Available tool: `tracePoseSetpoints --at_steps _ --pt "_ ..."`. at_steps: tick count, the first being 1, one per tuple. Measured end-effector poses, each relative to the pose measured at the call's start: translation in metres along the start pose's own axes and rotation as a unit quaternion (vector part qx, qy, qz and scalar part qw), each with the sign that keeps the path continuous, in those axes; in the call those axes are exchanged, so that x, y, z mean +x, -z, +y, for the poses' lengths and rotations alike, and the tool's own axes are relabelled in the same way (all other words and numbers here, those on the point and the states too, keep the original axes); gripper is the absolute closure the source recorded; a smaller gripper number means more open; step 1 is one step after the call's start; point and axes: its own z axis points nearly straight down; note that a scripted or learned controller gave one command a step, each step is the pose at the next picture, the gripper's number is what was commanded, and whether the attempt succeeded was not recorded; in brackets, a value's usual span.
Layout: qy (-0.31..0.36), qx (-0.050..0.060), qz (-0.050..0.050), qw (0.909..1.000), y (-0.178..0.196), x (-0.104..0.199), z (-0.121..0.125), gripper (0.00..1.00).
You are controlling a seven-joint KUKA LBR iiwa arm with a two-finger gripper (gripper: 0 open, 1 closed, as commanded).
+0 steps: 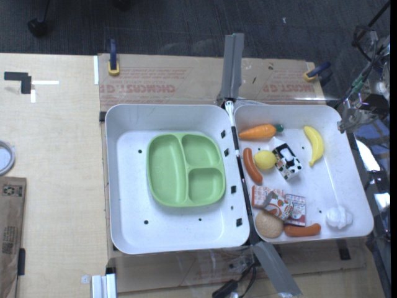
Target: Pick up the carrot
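Front of right bin (360, 185): a bun (269, 225) and a sausage (302, 230) are seen by the near wall, a white ball (339, 216) beside them
Carrot (258, 131): laid flat near the far wall of the right bin, green end toward the banana (315, 144)
Middle: a lemon (265, 159), a second sausage (252, 165), a black-and-white cube (286, 161) and a packet (286, 206) are grouped below the carrot
Left bin (124, 166): a green tray (185, 169) is held
Claw (351, 118): seen at the right bin's far right corner, well apart from the carrot; its opening cannot be told, and nothing is seen held
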Motion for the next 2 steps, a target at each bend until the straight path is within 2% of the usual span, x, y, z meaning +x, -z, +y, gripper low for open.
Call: tracePoseSetpoints --at_steps 1,2 --pt "0.073 0.001 0.001 0.9973 -0.063 -0.044 -0.046 1.00" --pt "0.259 0.001 0.002 0.9660 -0.086 -0.025 -0.077 1.00"
